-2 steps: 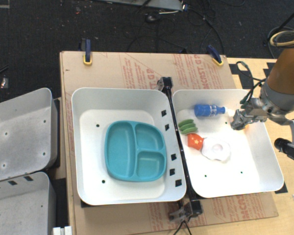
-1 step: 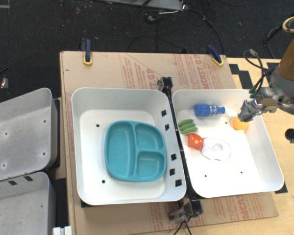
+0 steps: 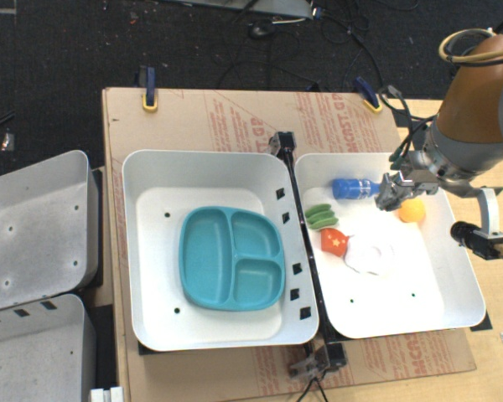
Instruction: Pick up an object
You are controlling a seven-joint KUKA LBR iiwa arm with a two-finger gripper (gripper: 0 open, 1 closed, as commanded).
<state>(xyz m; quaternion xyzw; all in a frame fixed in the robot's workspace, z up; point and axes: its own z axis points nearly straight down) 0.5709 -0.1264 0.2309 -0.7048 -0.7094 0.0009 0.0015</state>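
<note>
Cardboard (image 3: pixel 268 375) print unreadable; end effector (image 3: pixel 391 193) beside blue bottle (image 3: pixel 352 188), grip indiscernible.

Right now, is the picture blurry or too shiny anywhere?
Camera view: mostly sharp and evenly lit; the tray shows crisply. The white thing nearly melts into the bright right bin. The gripper looks dark and slightly soft, casting faint shade beside the orange ball.

**Bench and what sits on it**

I see the brown board bench (image 3: pixel 235 111) carrying two white bins touching side by side: left bin (image 3: pixel 151 224), right bin (image 3: pixel 453 300). Two clamps, (image 3: pixel 149 86) and (image 3: pixel 369 93), grip its far edge.
</note>
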